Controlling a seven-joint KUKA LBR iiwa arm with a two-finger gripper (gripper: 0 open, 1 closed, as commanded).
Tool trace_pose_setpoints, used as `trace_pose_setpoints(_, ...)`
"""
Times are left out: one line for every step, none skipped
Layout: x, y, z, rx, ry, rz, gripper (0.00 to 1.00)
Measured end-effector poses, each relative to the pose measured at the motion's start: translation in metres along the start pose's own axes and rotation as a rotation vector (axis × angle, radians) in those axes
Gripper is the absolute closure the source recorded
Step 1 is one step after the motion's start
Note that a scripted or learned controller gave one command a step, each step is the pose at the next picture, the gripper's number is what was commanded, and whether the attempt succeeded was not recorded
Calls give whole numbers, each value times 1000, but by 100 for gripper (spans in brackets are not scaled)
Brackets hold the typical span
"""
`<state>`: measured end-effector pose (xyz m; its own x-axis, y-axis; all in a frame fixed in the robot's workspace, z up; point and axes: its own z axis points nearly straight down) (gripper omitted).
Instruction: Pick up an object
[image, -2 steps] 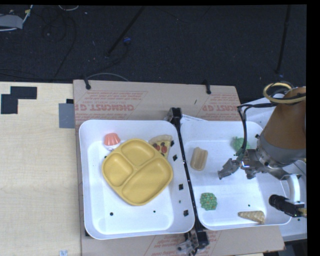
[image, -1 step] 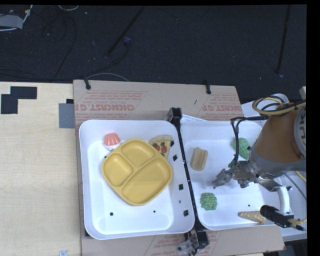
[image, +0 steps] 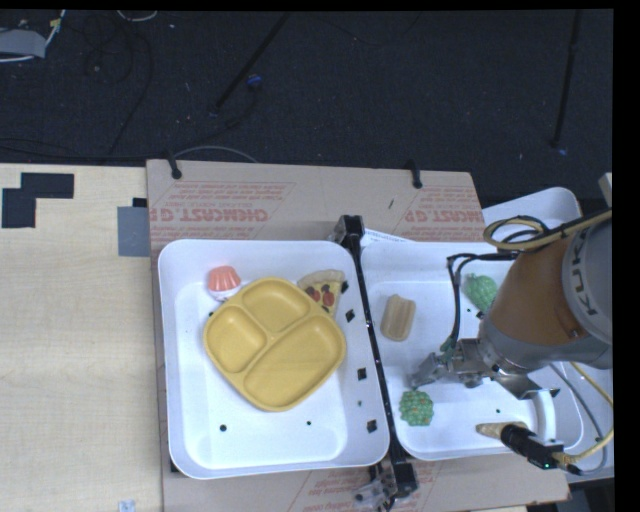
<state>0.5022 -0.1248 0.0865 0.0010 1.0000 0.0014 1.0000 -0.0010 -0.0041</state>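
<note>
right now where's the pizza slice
The pizza slice lies in the left bin, near its back right corner, touching the yellow divided plate.

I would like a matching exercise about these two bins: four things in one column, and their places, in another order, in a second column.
Things:
1. yellow divided plate
2. tan block
3. pink cupcake
4. green broccoli piece

Places:
A. right bin, near the divider, upper part
B. left bin, upper left corner
C. left bin, middle
D. right bin, just below the hand

Pairs: 1-C, 2-A, 3-B, 4-D
</note>
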Motion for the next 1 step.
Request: trace_pose_setpoints(-1,0,-12,0,0,3,100)
